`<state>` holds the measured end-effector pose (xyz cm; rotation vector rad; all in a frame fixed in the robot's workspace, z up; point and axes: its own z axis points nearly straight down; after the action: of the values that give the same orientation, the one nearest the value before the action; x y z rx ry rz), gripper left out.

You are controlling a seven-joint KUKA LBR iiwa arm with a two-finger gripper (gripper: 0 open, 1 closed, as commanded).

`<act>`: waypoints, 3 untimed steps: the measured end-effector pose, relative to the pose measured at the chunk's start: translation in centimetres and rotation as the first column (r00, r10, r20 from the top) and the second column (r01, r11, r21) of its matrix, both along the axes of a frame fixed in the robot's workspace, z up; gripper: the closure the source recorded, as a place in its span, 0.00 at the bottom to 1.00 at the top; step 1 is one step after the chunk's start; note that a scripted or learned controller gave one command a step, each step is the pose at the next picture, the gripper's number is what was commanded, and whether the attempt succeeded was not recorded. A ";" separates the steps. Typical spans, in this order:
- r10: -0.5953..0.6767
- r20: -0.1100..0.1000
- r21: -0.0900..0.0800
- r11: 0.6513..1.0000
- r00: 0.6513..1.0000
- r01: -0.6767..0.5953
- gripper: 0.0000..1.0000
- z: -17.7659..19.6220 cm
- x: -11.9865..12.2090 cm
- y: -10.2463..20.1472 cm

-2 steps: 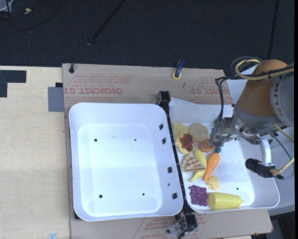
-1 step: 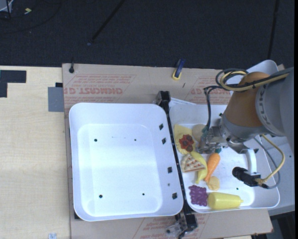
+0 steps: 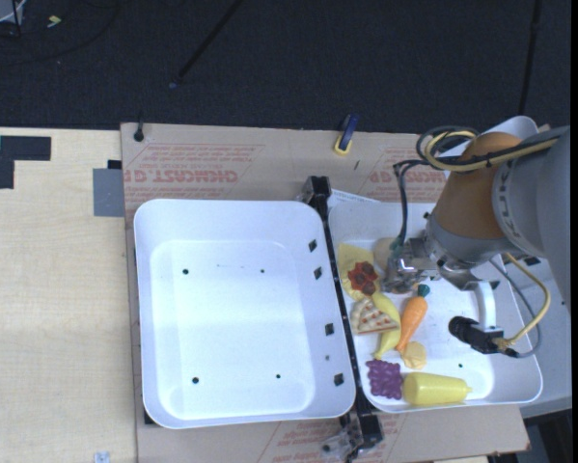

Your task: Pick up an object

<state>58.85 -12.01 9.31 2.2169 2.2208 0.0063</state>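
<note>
The left bin [image 3: 233, 316] stood bare and white, with nothing of the task in it. Across the black clips joining the two, the right bin [image 3: 520, 386] held a heap of toy food: a red berry piece [image 3: 363, 277], a waffle wedge [image 3: 371, 315], a carrot [image 3: 411, 322], purple grapes [image 3: 385, 378] and a yellow corn cob [image 3: 435, 388], most of them touching or overlapping. Any of these would have served as the object to lift. The gripper [image 3: 401, 272] hung low at the top of the heap, just beside the berry piece, and from where I stood I could not tell how it was set or whether it had anything. Packed so close, the pieces looked likely to shove each other aside, or one could wedge and slip free on the lift.
</note>
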 end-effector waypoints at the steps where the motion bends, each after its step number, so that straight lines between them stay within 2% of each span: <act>1: -0.003 0.000 -0.013 1.000 1.000 0.003 1.00 -0.1 2.8 3.3; 2: -0.002 -0.002 -0.009 1.000 1.000 0.002 1.00 -0.4 5.2 3.3; 3: -0.003 -0.006 -0.002 1.000 1.000 0.003 1.00 -0.5 5.6 0.0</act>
<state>64.40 -11.99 8.83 2.2222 2.2193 -0.0020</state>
